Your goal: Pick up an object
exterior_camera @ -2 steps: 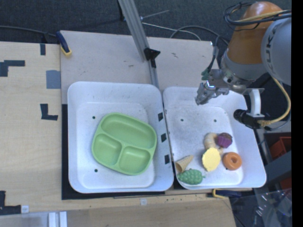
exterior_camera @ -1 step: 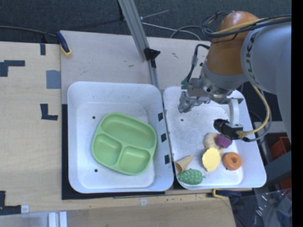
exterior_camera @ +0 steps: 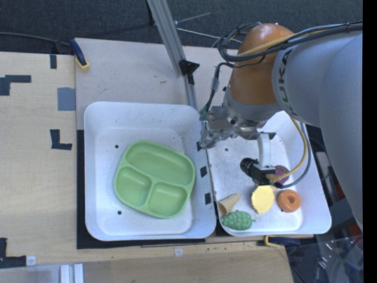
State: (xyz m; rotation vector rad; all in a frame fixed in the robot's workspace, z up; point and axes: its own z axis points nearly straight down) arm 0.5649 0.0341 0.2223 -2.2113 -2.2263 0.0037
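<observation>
The grey arm comes in from the right and its hand (exterior_camera: 207,139) hangs low over the far left corner of the right-hand shallow white bin (exterior_camera: 317,216), just beside the wall it shares with the left-hand white bin (exterior_camera: 99,158). From where I stand I cannot tell how far the hand is open, and I can make out nothing in its grip.

The likely pickings lie in a cluster at the near end of the right bin, well apart from the hand: a yellow rounded toy fruit (exterior_camera: 263,199), an orange ring-shaped toy (exterior_camera: 288,200) touching it on the right, a tan toy cone (exterior_camera: 229,203) to its left, and a green knobbly toy (exterior_camera: 237,220) nearest of all, against the bin's rim.

They look like hollow plastic play food, so I'd guess light, stiff and rather slick. The yellow fruit might squirt out unless it is taken across its middle. The cone looks best pinched across its wide end, the ring across its band.

The pale green divided plastic plate (exterior_camera: 155,179) in the left bin lies flat, offering only its rim.
</observation>
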